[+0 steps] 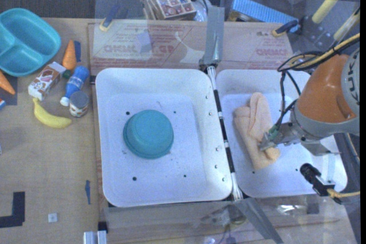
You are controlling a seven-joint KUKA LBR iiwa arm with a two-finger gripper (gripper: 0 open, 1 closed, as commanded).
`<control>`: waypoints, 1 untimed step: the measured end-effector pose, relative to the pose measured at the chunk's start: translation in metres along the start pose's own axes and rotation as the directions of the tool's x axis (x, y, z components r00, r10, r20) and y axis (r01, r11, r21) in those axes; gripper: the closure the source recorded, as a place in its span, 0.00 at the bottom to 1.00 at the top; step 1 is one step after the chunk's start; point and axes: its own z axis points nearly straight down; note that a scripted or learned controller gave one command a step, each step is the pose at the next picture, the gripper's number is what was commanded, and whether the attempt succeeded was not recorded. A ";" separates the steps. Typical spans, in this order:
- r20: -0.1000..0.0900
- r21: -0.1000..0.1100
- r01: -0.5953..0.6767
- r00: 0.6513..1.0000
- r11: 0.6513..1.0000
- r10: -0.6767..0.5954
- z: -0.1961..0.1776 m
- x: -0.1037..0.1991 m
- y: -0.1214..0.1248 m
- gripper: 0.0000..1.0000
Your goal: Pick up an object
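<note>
From above the desk, the grey-and-orange arm (326,100) reaches into the right bin (320,180); its jaws (270,140) press onto a crumpled peach cloth (256,126) lying at that bin's left side, their state impossible to tell; a teal bowl (148,133) sits upside down in the left bin (114,88).

Arm (337,97): cut off by the right edge; its bulk covers part of the right bin (251,183).
Gripper (270,143): fingertips lost against the cloth (255,128) (open or shut, cannot tell).
Cloth: its lower right end is hidden under the gripper.
Carrot (6,84): cut off by the left edge.
Carton (46,79): print too small to read.
Box (171,2): pattern blurred.
</note>
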 end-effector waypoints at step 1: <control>-0.005 0.012 0.346 0.938 0.938 -0.346 -0.125 0.072 0.044 1.00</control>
